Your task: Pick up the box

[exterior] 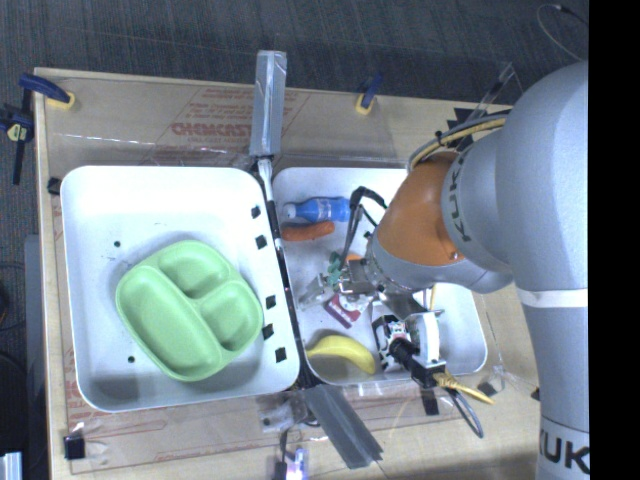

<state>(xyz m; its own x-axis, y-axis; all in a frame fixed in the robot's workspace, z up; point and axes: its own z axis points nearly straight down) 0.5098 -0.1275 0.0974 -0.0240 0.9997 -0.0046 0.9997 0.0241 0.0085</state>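
Your gripper (338, 280) hangs low in the right bin (462, 343), near its middle; you cannot tell from here whether it is wide, narrow or holding anything. Just below it lies the box (342, 314): small, flat, dark maroon with a pale patch, set at a slant on the bin floor. Count outward and you have one yellow banana (340, 353) near the front wall, then one orange-red stick (306, 232) and one blue bottle (318, 210) side by side toward the back. In the left bin (90, 208) sits one green divided plate (190, 308).
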